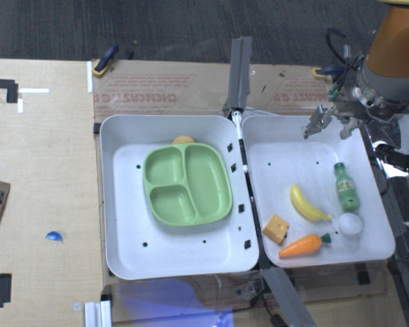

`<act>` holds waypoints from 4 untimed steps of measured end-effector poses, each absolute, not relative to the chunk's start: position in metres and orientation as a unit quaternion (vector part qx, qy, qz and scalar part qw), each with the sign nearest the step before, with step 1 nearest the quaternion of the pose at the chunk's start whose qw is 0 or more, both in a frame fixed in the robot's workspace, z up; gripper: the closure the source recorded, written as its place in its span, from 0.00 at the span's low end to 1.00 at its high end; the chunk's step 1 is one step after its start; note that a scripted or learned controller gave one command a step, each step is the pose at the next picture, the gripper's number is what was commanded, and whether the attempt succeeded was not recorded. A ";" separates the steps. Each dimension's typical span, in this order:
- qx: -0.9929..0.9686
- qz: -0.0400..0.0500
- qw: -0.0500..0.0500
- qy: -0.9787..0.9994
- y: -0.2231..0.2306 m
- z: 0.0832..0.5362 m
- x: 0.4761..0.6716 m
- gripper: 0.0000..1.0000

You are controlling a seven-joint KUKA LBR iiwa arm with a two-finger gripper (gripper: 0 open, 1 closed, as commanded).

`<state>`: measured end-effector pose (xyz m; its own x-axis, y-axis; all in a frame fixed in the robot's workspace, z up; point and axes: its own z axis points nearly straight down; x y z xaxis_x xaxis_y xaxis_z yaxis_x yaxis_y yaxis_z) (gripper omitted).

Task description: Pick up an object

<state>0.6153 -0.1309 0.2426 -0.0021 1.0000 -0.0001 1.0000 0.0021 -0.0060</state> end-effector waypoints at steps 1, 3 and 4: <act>-0.666 0.002 0.001 -0.746 -0.132 0.214 0.654 0.00; -0.592 0.001 0.002 -0.806 -0.128 0.089 0.533 0.00; -0.490 0.000 0.002 -0.872 -0.160 0.089 0.478 0.00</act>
<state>0.4776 -0.1602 0.0893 -0.5207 0.8537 0.0029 0.8537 0.5207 -0.0018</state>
